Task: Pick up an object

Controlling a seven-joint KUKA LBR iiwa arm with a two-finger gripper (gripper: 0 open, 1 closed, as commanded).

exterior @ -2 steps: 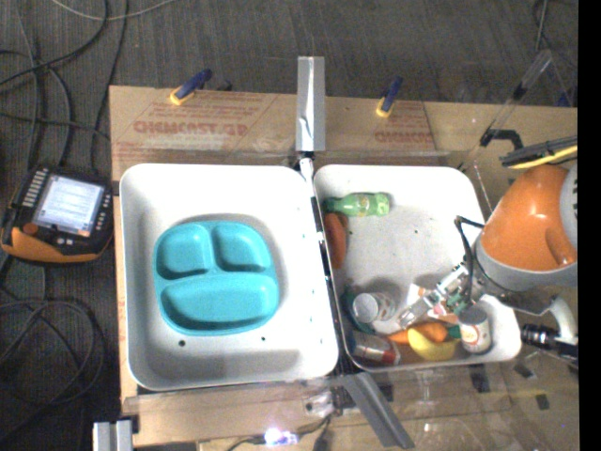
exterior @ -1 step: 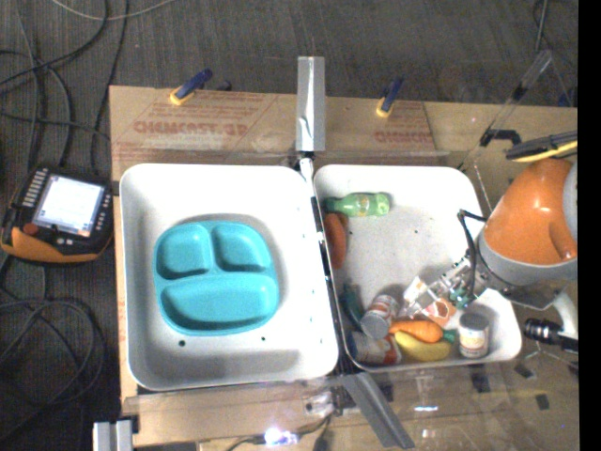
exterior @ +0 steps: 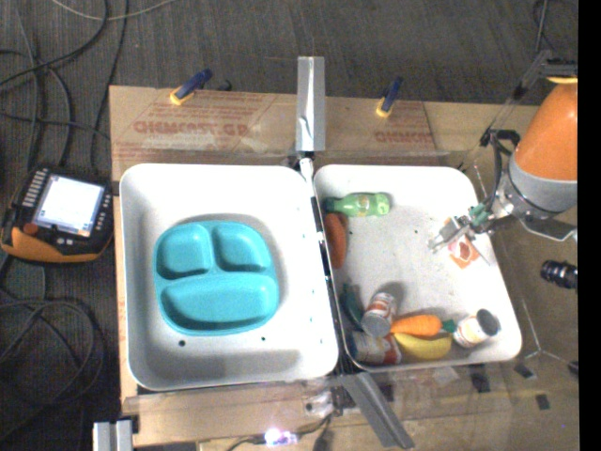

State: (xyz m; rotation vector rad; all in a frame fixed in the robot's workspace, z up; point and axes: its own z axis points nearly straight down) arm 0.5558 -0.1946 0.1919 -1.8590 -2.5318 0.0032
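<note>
Objects in right bin (exterior: 413, 200): one green bottle (exterior: 359, 204), two cans, one carrot (exterior: 416, 325), one banana (exterior: 423, 347); jaws' state unclear.

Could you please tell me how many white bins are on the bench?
2: the left bin holds a blue divided tray; the right bin holds the small items.

The arm (exterior: 549, 153) has a rounded orange band above a grey wrist section, from which a slim metallic two-finger gripper (exterior: 449, 236) with green detail extends.
</note>
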